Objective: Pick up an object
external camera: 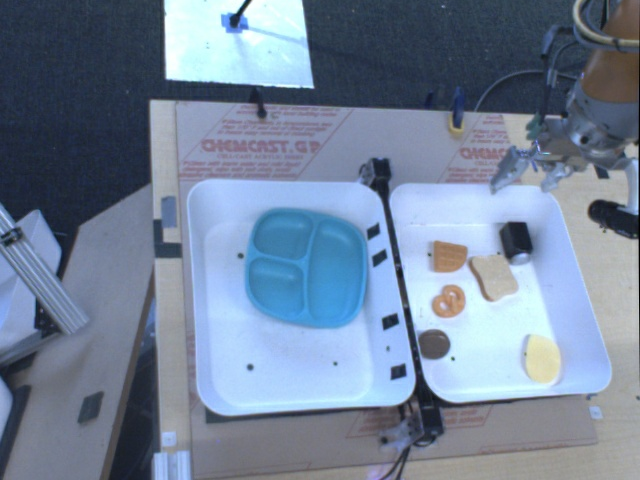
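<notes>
**Six small items in the right bin, one plate in the left**

The left bin [215, 388] holds one blue plate [305, 267] near its middle, with bare floor along its front edge. The right bin [585, 368] holds an orange wedge [449, 256], a pretzel [449, 301], a brown disc [433, 344], a toast slice [494, 277], a black cylinder [516, 241] and a yellow piece [542, 358], all apart. The end effector [531, 171] hangs over the far rim, fingers spread, holding nothing.
</notes>
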You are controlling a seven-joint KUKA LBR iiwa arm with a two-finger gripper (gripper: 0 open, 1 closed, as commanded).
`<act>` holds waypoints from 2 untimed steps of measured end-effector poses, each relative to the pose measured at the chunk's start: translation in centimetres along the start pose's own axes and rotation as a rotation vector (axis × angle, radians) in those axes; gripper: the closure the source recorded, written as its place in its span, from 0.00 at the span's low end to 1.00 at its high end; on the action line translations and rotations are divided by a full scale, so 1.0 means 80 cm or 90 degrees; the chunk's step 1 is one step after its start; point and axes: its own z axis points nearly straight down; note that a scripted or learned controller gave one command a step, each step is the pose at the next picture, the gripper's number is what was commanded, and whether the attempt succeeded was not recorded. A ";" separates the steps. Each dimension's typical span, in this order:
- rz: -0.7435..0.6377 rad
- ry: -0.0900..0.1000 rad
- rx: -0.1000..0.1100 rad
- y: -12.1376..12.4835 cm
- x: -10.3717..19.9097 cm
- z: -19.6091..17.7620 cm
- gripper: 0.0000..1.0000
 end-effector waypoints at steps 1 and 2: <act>-0.002 -0.001 -0.008 0.003 0.001 -0.011 0.00; -0.003 -0.001 -0.007 -0.001 0.011 0.059 0.00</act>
